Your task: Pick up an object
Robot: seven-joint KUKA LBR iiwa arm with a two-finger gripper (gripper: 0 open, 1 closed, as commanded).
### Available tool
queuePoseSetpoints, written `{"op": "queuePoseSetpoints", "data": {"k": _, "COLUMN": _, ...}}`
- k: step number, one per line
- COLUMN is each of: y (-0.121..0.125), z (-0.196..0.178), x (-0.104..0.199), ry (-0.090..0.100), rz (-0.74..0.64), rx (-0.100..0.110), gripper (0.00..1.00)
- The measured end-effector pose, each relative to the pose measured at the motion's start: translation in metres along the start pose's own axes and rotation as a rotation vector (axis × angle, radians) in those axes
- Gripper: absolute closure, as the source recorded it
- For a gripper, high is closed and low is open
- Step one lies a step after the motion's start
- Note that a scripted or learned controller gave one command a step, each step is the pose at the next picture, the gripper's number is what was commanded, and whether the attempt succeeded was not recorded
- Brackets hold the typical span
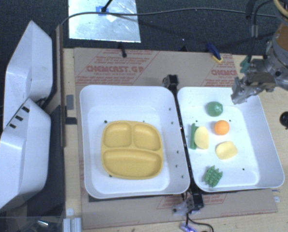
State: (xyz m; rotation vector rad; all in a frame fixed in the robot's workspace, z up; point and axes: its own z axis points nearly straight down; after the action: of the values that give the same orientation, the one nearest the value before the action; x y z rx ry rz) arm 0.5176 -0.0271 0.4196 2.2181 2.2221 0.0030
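Fingers (241, 94) over right bin's (265, 129) far edge | state unclear | green ball (214, 108) just beside

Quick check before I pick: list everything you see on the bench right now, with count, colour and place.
Bins: two, white, side by side.
Divided plate: one, yellow, left bin.
Round green item: one, right bin, far end.
Orange ball: one, right bin, middle.
Yellow items: two, right bin, middle; one beside a green strip.
Bumpy green item: one, right bin, near end.
Foil sheet: one, silver, beyond bins.
Gripper: one, grey, above right bin's far edge.
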Motion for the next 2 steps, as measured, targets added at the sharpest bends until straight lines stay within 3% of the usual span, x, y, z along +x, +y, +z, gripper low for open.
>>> {"op": "queuePoseSetpoints", "data": {"k": 1, "y": 0.0, "z": 0.0, "x": 0.0, "ry": 0.0, "rz": 0.0, "rx": 0.001, "gripper": 0.0}}
{"op": "queuePoseSetpoints", "data": {"k": 2, "y": 0.0, "z": -0.01, "x": 0.0, "ry": 0.0, "rz": -0.001, "rx": -0.001, "gripper": 1.0}}
